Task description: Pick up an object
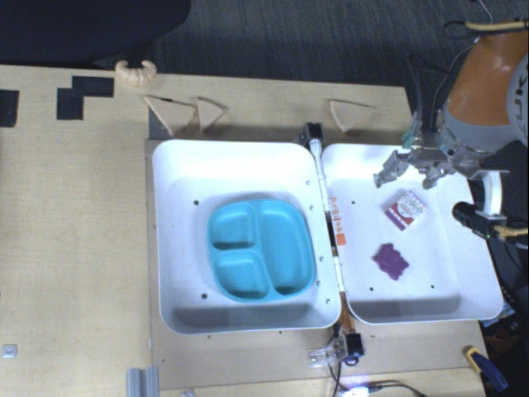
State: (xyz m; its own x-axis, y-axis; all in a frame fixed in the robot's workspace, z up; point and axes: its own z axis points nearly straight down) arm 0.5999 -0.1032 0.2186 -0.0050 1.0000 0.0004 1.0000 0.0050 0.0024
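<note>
A small red and white packet (406,209) lies in the right bin (355,296), toward its back right. A flat purple piece (390,260) rests a little nearer the front, in the middle of that bin. My gripper (411,173) hangs over the back of the right bin, just above and behind the packet. Its two fingers are spread apart with nothing between them. A blue sectioned tray (261,249) fills the middle of the left bin (178,222).
A thin divider strip with an orange tag (339,240) runs between the two bins. Cables and connectors sit at the bench's front edge (343,354). The grey and orange arm (488,89) comes in from the upper right.
</note>
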